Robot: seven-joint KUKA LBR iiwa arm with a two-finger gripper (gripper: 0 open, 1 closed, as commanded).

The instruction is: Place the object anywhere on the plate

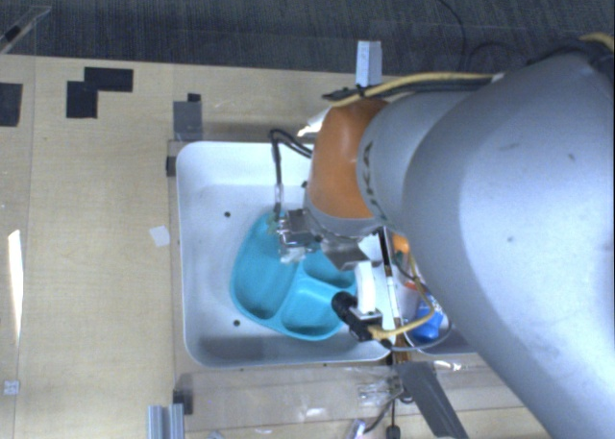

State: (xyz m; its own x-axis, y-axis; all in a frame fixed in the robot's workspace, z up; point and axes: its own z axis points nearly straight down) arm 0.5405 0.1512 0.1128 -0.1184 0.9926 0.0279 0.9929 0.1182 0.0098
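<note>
Blue divided plate [274, 288] in white bin [207, 235]; end effector [293, 235] above, grip state unclear.

No legible text (none anywhere)

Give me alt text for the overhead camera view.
A grey robot arm with an orange band reaches from the right over a white bin, its wrist above a blue plate. The bin sits on a tan bench.

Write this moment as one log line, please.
arm over white bin | tool above blue plate | grip unclear
</note>
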